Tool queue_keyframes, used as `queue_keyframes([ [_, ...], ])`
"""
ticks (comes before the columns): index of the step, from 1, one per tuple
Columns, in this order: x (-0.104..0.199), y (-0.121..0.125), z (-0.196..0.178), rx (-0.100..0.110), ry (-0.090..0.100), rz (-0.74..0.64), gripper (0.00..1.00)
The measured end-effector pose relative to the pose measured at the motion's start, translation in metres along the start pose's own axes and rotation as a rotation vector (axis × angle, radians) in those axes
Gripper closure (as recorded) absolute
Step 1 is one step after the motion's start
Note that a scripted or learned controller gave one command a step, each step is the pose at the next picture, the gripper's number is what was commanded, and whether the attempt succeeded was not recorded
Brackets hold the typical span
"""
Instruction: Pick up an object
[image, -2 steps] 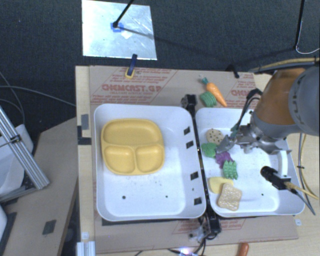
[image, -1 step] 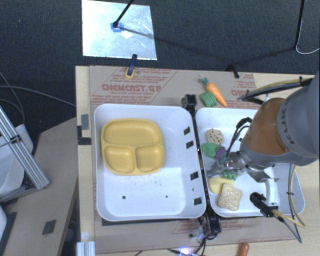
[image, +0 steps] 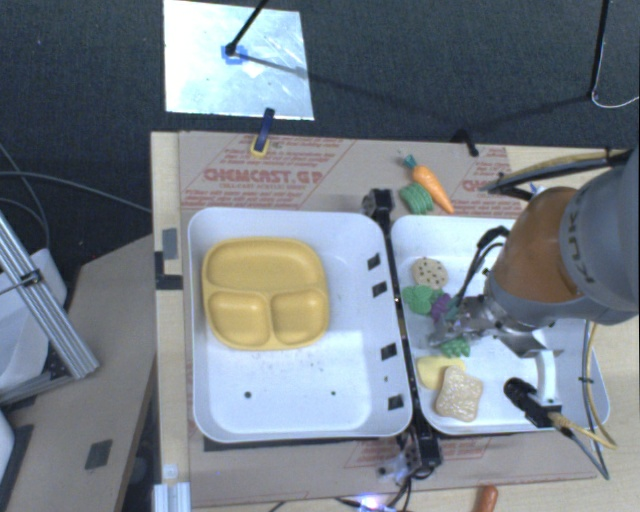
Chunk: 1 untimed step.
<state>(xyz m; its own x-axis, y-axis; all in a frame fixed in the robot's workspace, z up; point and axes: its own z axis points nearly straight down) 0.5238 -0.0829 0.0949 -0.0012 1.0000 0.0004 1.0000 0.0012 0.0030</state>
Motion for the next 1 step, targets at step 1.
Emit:
queue_keyframes([
  [1,0.0576,0.0526,-0.0955,-0.011,0.001,-0.011,1.00],
])
